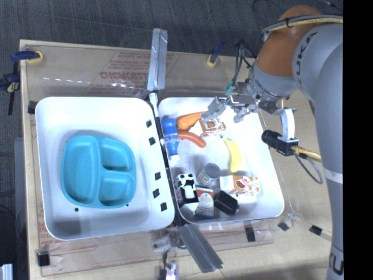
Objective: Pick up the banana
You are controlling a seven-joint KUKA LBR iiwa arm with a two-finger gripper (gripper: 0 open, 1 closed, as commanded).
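The banana (233, 154) is yellow and lies lengthwise on the floor of the right bin (269, 174), right of centre. My gripper (228, 109) hangs over the back of that bin, above and slightly left of the banana's far tip, and apart from it. Its two fingers (216, 105) stand spread, so it is open with nothing held between them. A small orange-and-white packet (211, 125) lies just beneath the left finger.
An orange carrot (187, 120), a red sausage (193, 137) and a blue bottle (170, 134) lie left of the banana. A tin can (211, 171), a snack box (245, 185), a black block (226, 202) and a cow-patterned item (186, 183) crowd the front. The left bin (52, 115) holds a blue divided tray (99, 171).
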